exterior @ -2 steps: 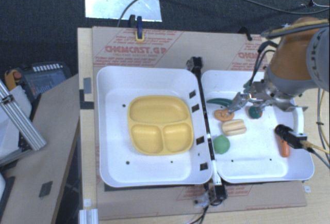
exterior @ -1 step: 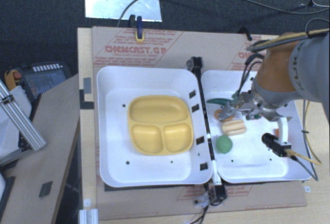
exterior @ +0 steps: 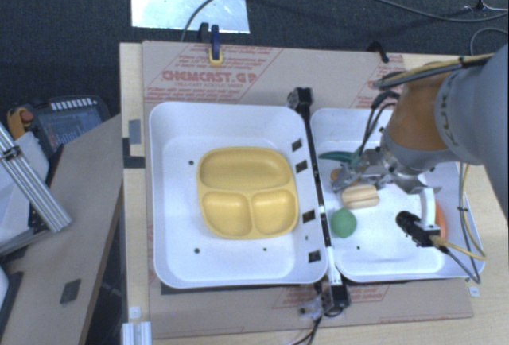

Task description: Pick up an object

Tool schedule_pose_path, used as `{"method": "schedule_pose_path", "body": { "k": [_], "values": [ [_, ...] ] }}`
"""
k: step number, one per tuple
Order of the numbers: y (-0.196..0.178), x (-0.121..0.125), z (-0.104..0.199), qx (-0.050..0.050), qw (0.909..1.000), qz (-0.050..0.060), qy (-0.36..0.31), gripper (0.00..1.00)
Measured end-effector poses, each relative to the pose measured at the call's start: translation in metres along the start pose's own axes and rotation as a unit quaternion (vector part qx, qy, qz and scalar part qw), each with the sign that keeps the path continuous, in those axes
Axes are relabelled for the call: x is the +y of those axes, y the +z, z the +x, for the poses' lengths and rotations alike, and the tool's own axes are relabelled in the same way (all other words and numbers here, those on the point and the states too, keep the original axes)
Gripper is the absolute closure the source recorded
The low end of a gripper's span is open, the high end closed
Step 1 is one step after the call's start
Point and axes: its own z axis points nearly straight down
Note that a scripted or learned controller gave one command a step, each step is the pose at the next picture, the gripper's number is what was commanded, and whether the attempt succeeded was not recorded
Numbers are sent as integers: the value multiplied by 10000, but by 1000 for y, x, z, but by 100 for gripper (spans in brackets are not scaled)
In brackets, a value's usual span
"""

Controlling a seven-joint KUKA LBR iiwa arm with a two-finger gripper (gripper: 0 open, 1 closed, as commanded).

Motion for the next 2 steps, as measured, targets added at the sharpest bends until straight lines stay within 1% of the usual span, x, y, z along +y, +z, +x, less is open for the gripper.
{"method": "schedule_pose_path", "body": {
  "k": [1, 2],
  "values": [
    [-12, 1, 0, -3, 10000, -17, 3, 100],
    [-68, -2, -10, -8, 10000, -30, 9, 100]
  ]
}}
